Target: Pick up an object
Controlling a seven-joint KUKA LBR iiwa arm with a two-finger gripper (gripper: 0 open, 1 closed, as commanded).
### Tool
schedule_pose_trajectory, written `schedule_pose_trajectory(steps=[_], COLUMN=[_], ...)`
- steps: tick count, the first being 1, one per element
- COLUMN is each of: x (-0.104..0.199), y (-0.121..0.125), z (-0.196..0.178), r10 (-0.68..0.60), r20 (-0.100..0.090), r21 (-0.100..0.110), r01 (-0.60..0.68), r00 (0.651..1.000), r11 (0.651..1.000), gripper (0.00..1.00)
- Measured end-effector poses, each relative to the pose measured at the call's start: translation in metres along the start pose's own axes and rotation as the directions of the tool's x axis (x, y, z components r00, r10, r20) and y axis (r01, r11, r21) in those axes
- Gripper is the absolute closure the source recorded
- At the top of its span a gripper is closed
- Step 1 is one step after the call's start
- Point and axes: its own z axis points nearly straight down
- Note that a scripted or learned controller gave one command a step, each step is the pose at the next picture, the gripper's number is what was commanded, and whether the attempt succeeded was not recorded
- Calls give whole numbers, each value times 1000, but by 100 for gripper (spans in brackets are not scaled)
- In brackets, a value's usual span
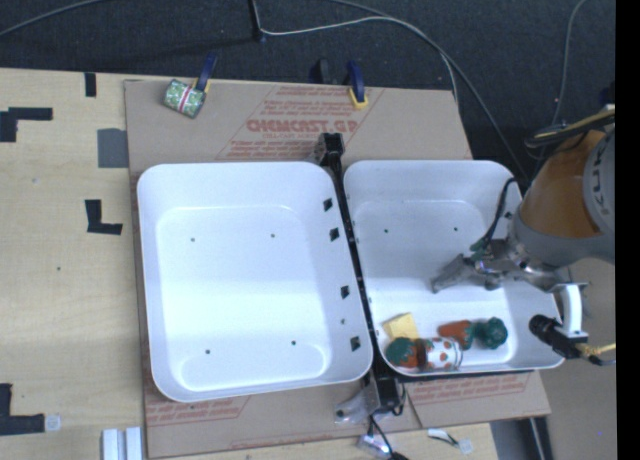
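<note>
The gripper (pixel 447 277) hangs in the right bin (pixel 420 183), in the lower right part of the frame, its dark fingers reaching leftward from the grey wrist and orange-banded arm (pixel 560 203) that come in from the right edge. Whether those fingers stand apart or together cannot be told at this size, and nothing is seen between them. The things worth picking all lie in a short row along the bin's lower wall, below the fingertips in the frame: a yellow block (pixel 402 326) nearest the divider, a dark green piece (pixel 400 350) just under it, a red-and-white object (pixel 441 352) touching the green one, an orange-red piece (pixel 457 330) just beside that, and a teal lump (pixel 491 331) at the right end. The row runs left to right across the picture, roughly along the direction the fingers point. The orange-red piece and the red-and-white object sit most nearly straight below the fingertips, so the coming move looks like a short travel toward the frame's bottom, then a descent. The left bin (pixel 240 198) lies well away to the left
</note>
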Motion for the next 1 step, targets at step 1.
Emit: schedule_pose_trajectory(steps=[1], x=[-20], y=[8], z=[-4], r10=[-3], r20=[0], r21=[-6], r01=[3], r00=[1000], r11=[1000], gripper=[0])
